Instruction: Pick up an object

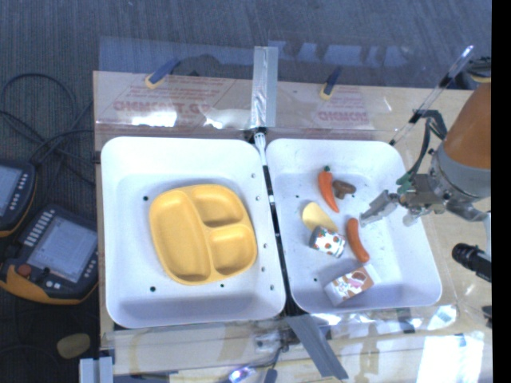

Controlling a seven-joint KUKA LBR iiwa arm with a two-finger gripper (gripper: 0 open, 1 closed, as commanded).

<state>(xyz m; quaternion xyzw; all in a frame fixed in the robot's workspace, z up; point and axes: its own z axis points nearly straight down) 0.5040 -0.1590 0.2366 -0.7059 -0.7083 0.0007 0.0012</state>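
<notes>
Grey carpet surrounds the bench, and on it you see two shallow white bins side by side: the left bin holds a yellow divided tray, and the right bin holds the small items. You find there an upper carrot touching a small brown piece, a yellow wedge, a small printed can just below it, a lower carrot, and a small box near the lower rim. The gripper sits in the right part of the frame, over the right bin, just beside the lower carrot; its fingers look a little apart and nothing is between them. I judge the lower carrot the nearest candidate: probably light, stiff and smooth, so it may roll or slip. You should take it across its narrow middle. Be careful, because the can is very near on its left side. More open room is toward the right wall of the bin.
</notes>
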